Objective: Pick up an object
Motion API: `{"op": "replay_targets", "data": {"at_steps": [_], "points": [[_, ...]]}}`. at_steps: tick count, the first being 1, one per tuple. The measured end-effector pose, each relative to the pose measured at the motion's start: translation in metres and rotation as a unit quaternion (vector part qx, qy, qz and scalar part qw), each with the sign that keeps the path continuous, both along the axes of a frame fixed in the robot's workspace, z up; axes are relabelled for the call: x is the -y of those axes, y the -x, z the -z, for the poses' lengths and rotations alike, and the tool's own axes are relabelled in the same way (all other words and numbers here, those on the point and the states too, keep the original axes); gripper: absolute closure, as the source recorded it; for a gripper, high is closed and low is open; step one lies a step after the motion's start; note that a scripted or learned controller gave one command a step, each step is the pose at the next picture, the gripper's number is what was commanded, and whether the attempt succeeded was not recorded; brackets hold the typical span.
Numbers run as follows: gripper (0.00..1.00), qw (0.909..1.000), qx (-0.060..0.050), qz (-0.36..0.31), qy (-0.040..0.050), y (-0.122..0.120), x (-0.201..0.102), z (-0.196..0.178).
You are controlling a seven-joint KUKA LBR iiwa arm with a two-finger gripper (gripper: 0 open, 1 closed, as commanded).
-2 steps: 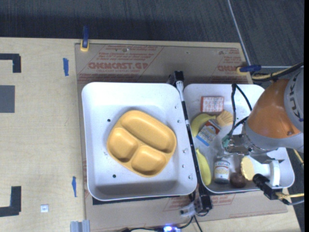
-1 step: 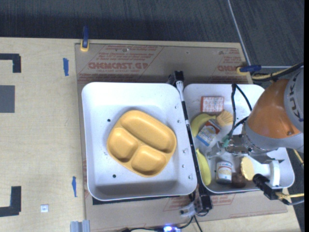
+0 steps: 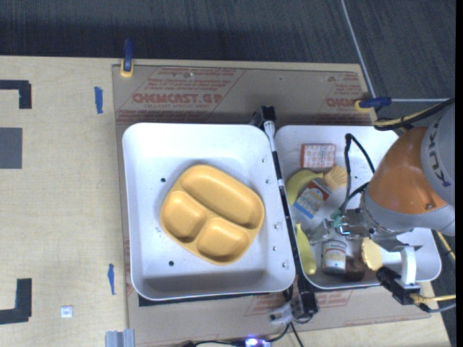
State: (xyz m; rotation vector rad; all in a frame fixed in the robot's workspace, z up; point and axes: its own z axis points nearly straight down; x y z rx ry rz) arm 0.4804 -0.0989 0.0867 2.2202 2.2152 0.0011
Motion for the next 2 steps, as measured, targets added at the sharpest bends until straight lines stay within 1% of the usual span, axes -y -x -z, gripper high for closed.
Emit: {"op": "replay_targets", "data": {"at_steps": [1, 2], "points": [[1.0, 1.0, 0.003, 0.0, 0.0004, -0.002, 0.0, -0.01], [1.0, 1.0, -0.002, -0.002, -0.002, -0.032, -0.146, -0.098]]}}
